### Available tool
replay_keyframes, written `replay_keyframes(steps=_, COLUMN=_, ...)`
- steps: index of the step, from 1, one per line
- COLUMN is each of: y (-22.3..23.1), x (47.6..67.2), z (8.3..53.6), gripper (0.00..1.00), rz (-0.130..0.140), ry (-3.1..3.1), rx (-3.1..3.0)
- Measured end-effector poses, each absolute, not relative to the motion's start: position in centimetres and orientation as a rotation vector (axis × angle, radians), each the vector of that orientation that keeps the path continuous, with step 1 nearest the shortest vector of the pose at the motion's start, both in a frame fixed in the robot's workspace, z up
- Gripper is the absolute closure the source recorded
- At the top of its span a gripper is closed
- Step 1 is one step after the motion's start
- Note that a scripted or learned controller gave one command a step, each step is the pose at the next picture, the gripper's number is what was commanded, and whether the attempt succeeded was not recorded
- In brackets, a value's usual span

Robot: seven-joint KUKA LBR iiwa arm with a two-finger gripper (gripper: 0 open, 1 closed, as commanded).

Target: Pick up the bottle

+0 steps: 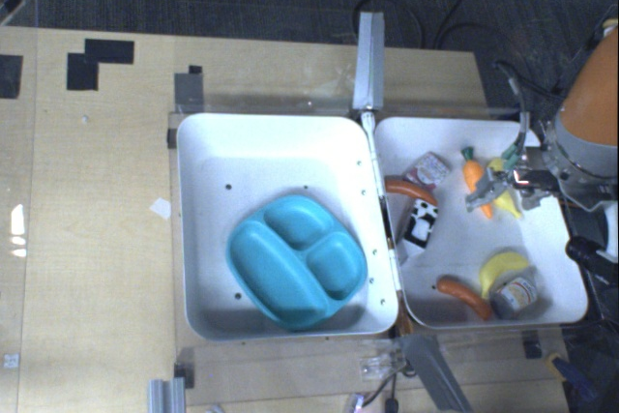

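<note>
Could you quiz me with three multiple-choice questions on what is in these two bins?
1. Where is the blue divided plate?
A. left bin
B. right bin
C. on the bench

2. How many compartments does it have?
A. two
B. three
C. five

3. Where is the gripper?
A. over the left bin
B. over the right bin
C. off the bench

Answers: 1 A, it lies inside the left bin. 2 B, three hollows show. 3 B, it hangs above the right bin by the carrot.

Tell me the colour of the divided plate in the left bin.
Light blue plate, seen in the camera view.
</note>
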State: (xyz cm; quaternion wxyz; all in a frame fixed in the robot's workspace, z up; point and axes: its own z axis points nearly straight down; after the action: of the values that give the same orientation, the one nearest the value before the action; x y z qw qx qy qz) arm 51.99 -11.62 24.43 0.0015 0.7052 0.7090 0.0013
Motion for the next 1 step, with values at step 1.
replay_keyframes(steps=1, y=-19.46, x=48.79, z=15.6, gripper=0.0, rz=0.003, ry=2.197, rx=2.241)
